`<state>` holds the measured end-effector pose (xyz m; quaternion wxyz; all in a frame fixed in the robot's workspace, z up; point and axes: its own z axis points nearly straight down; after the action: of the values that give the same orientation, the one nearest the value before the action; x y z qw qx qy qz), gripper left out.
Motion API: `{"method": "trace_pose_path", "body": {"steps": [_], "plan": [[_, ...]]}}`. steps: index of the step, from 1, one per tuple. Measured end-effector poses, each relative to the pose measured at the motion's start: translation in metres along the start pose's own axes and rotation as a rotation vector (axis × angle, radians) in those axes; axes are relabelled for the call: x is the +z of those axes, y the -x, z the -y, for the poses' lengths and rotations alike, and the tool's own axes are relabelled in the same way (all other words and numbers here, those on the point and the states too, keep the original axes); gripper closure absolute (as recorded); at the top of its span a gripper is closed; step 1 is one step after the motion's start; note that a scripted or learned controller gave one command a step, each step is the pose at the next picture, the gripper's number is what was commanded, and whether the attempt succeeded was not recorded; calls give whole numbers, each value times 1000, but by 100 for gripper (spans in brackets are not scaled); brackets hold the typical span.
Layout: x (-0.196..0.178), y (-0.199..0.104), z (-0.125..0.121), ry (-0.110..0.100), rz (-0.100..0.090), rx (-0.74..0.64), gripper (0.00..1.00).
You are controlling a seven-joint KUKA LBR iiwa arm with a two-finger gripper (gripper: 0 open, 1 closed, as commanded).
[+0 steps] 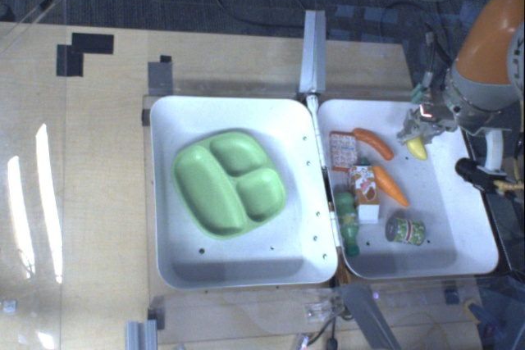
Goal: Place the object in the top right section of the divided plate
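A green divided plate [230,183] lies in the left bin [172,258], with one long section on its left and two smaller ones on its right. My gripper [422,127] hangs over the far part of the right bin [467,254]. A small yellow object [417,148] sits right at the gripper's tip, touching or nearly touching it. The plate holds nothing.
The right bin also has an orange-red sausage [373,143], a small red carton [343,150], a carrot [390,186], a snack box [362,183], a green bottle [348,219] and a can [405,230]. A metal divider [312,61] runs between the bins.
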<state>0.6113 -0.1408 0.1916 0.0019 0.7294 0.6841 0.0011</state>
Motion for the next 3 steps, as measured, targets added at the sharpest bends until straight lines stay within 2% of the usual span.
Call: {"method": "trace_pose_path", "body": {"steps": [1,2,3], "plan": [[48,-43,89,-2,-1,44,100],[6,-105,85,1,-1,-334,100],[-52,-197,93,4,-1,-594,100]]}}
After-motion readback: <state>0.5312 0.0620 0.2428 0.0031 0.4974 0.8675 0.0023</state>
